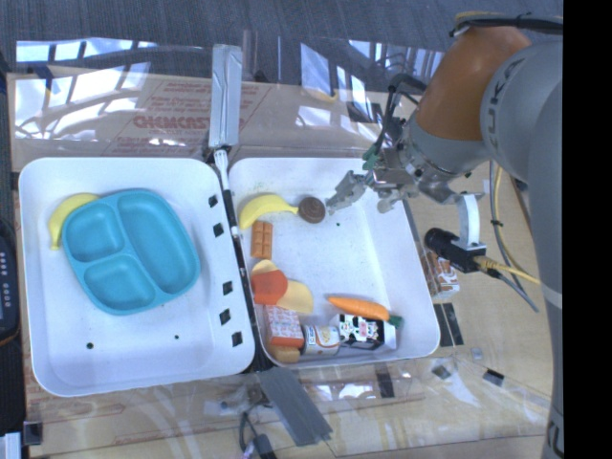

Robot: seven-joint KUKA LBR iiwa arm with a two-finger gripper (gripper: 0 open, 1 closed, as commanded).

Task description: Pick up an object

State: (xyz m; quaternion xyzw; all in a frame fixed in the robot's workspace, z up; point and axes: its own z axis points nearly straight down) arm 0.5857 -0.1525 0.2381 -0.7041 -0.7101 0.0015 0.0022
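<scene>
Bananas flank the blue divided plate (132, 249): one (65, 212) behind it, one (265, 206) in the right bin (368, 266) touching a brown cookie (312, 208). Gripper (346, 192), fingers spread and empty, hovers just beside the cookie; closing could nudge it away against the banana.

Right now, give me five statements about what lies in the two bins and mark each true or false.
1. The blue divided plate lies in the left bin. True.
2. A carrot lies in the right bin, near its front edge. True.
3. The claw holds the carrot. False: it hangs over the bin's back part, near the brown round object, far from the carrot.
4. Both bananas share one bin. False: one banana lies beside the plate, the other banana in the right bin.
5. The milk carton stands upright. False: it lies on its side.
</scene>
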